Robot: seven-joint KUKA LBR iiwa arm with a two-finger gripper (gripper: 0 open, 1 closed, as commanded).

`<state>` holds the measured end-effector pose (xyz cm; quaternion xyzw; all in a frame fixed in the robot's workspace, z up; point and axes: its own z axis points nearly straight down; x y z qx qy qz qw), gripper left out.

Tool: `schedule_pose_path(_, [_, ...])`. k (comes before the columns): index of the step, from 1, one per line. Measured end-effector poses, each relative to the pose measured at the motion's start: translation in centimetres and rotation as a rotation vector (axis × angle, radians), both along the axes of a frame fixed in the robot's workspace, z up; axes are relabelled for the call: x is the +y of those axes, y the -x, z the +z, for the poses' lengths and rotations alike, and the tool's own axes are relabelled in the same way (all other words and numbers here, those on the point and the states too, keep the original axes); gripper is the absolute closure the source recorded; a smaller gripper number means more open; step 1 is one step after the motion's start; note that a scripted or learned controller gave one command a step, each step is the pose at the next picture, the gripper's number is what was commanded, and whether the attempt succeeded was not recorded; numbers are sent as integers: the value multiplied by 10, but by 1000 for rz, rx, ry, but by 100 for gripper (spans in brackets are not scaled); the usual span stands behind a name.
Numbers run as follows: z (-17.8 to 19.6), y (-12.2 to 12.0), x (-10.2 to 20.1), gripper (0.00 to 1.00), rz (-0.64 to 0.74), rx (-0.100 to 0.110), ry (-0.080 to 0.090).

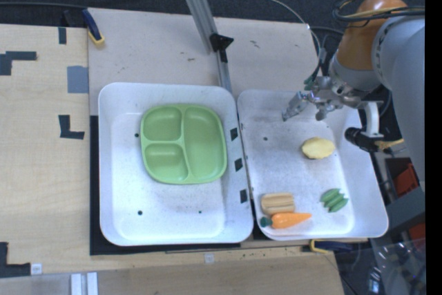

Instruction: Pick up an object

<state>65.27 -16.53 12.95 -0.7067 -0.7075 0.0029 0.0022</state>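
My gripper (304, 110) hangs over the far part of the right bin (276, 148), its two fingers spread open with nothing between them. A yellow potato-like object (318, 148) lies just in front of it and a little to the right. Near the bin's front edge lie a tan bread piece (277, 203), an orange carrot (291, 220) and green pea pods (334, 200).
The left bin (121, 169) holds a green divided plate (184, 143). A slanted metal pole (200, 3) rises from between the bins at the back. The arm's grey body and orange band (369, 31) fill the upper right.
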Motion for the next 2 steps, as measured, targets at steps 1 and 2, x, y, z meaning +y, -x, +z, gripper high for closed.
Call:
schedule_pose_path(1, [-44,1,1,0,1,-4,1])
schedule_pose_path(2, [-31,0,1,100,3,-5,1])
